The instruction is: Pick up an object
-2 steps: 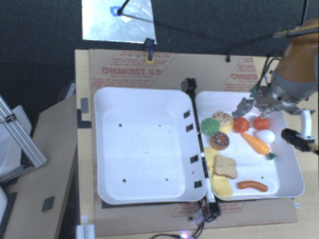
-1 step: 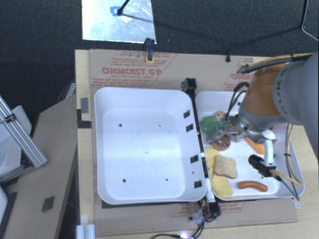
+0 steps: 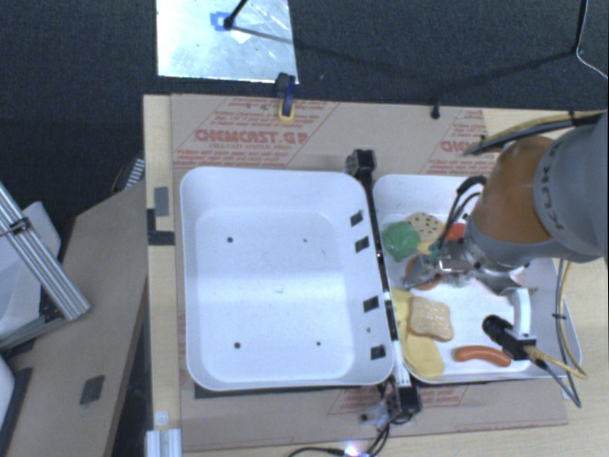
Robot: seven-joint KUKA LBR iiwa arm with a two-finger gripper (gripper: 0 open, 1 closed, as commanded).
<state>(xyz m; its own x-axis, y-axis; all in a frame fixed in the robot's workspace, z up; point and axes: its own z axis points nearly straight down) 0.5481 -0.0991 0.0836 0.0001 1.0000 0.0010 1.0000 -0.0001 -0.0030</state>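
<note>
The right bin (image 3: 433, 187) holds several toy foods: a green piece (image 3: 401, 241), a pale dotted cracker (image 3: 426, 225), a toast slice (image 3: 431, 319), a yellow piece (image 3: 423, 355), a red sausage (image 3: 481, 355) and a brownish item (image 3: 420, 269). My gripper (image 3: 440, 266) hangs low over the middle of this bin, right at the brownish item and just right of the green piece. The arm's grey wrist and orange band hide the bin's right part.
The left bin (image 3: 276, 274) lies beside the right one, with black clips (image 3: 366, 246) along the shared rim. A black part of the arm (image 3: 504, 334) reaches over the sausage. A yellow clamp (image 3: 285, 98) sits at the bench's far edge.
</note>
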